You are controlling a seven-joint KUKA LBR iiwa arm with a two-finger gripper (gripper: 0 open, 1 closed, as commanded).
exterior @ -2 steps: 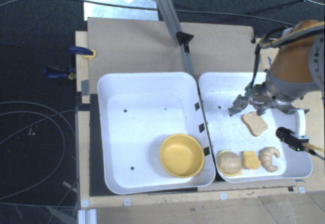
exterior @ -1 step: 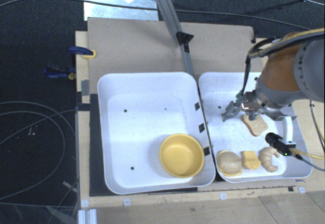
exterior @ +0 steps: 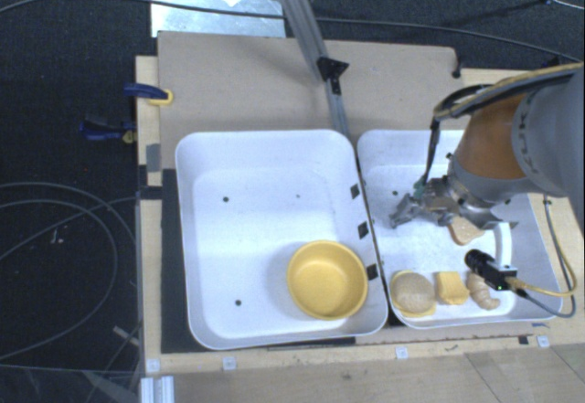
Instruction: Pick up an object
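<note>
Cardboard-topped bench (exterior: 274, 81) carrying two white bins. I see the gripper (exterior: 422, 206) low in the right bin (exterior: 393, 154), whether spread or pinched I cannot tell. Candidate objects, a round bun (exterior: 413, 292), yellow block (exterior: 450, 287) and tan piece (exterior: 466, 230), crowd the near wall; I judge a descent may jam against neighbours.

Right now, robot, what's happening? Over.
Grey arm's gripper low over the right white bin. Three small tan and yellow food pieces along its near edge, untouched. Round yellow bowl in the left white bin.
</note>
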